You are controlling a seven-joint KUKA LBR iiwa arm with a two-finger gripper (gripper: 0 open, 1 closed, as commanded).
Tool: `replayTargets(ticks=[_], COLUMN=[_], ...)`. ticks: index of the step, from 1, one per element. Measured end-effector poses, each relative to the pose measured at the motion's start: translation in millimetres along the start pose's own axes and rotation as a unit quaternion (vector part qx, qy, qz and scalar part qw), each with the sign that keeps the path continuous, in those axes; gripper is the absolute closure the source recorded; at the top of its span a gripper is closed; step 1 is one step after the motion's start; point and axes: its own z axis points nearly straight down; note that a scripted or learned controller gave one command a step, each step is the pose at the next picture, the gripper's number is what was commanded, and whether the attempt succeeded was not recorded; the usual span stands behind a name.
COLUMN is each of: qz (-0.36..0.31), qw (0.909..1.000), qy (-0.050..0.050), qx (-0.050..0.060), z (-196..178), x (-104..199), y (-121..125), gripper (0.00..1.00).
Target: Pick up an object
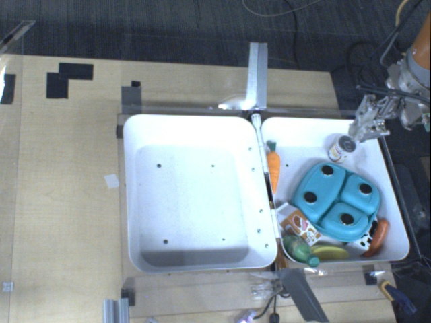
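My gripper (pixel 364 130) hangs over the far right corner of the right bin (pixel 303 136), at the end of the grey arm coming in from the right. A small silver-white can (pixel 341 147) lies just left of and below it, very close to its tip; whether they touch is unclear. The same bin holds a large teal block with round holes (pixel 339 200), an orange carrot (pixel 273 163) along the left wall, a yellow banana (pixel 330 252), a green bottle (pixel 300 247), a small printed carton (pixel 301 225) and a reddish sausage (pixel 379 236).
The left bin (pixel 128 180) stands beside the right one, with a thin divider (pixel 264 173) between them. A metal post (pixel 257 76) rises behind the bins. Black cables (pixel 269 5) lie on the dark floor beyond the bench.
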Motion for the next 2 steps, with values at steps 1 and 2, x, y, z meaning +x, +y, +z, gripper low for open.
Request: replayTargets(ticks=[1, 2], qz=[-0.142, -0.267], qw=[0.9899, 0.9638], qy=[0.003, -0.006], qx=[-0.002, 0.003], z=[98, 176], x=[59, 52], y=[19, -14], gripper=[1.0, 1.0])
